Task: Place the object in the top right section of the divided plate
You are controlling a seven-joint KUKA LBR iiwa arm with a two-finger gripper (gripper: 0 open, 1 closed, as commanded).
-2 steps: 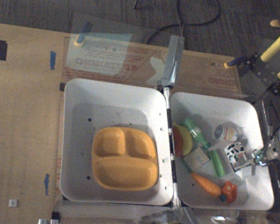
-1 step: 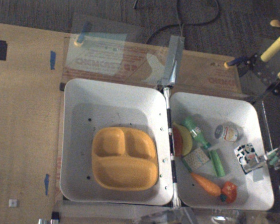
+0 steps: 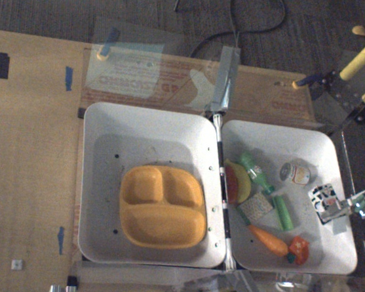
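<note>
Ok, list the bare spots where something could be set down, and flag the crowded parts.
All three sections of the divided plate are bare. The left bin has open floor along its top and left walls around the plate. The right bin is crowded in the middle and bottom by the carrot and other items.

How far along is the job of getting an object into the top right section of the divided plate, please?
Nothing looks done: the orange divided plate in the left bin holds nothing. The toy carrot, green bottle and small can lie in the right bin. Picking and placing one remain.
</note>
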